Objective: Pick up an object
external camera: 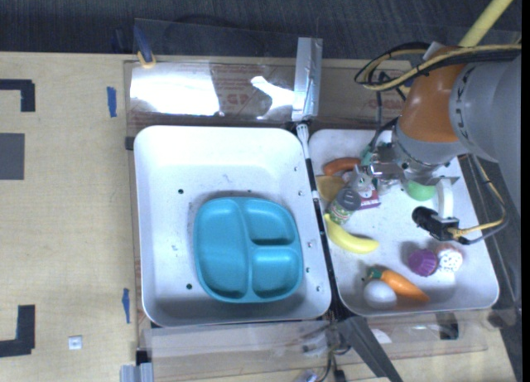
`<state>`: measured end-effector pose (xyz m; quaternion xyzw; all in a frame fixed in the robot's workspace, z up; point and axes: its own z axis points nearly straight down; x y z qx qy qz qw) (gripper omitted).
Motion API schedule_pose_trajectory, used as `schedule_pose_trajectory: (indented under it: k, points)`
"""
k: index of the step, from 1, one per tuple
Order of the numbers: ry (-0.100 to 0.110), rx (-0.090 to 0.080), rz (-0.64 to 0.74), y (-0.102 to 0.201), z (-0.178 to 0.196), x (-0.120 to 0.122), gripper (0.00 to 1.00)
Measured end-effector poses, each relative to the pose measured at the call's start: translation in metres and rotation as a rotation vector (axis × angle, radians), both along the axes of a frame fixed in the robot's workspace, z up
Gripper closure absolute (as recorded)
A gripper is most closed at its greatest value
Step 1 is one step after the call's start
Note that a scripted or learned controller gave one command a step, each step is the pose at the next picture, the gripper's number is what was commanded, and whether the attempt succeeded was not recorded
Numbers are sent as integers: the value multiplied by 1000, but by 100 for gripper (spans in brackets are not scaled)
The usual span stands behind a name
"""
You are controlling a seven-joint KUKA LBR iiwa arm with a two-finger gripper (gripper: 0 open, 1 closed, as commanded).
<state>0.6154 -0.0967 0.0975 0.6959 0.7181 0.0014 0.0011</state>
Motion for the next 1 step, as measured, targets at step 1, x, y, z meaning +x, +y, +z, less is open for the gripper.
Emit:
schedule_pose_trajectory:
  k: [1]
  points:
    - [-2, 2, -566, -15, -9, -45, 100]
